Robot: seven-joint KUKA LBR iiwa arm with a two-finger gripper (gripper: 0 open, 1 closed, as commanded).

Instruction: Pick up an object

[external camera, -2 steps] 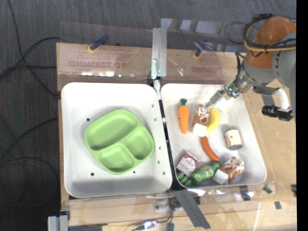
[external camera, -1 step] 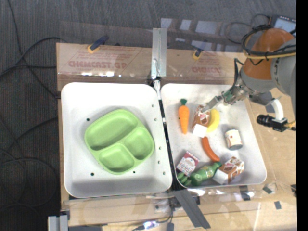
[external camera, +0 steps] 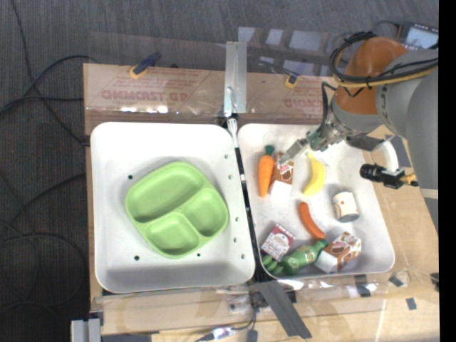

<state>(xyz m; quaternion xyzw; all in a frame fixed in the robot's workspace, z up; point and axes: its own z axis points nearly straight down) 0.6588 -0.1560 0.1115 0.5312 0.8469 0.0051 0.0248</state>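
The right bin (external camera: 370, 184) holds the objects. An orange carrot (external camera: 265, 174) lies at its upper left, with a small red and white carton (external camera: 284, 173) and a yellow banana (external camera: 313, 174) beside it. My gripper (external camera: 290, 155) reaches in from the right at a slant. Its tip sits just above the small carton, between the carrot and the banana. I see nothing held in it. Lower down lie a white can (external camera: 345, 205), an orange sausage (external camera: 310, 221), a pink carton (external camera: 277, 241), a green bottle (external camera: 299, 257) and a brown carton (external camera: 343, 249).
The left bin (external camera: 114, 162) holds a green divided plate (external camera: 178, 209). A raised divider (external camera: 239, 184) separates the two bins. The arm's orange band (external camera: 367, 77) and grey body stand over the right bin's upper right corner.
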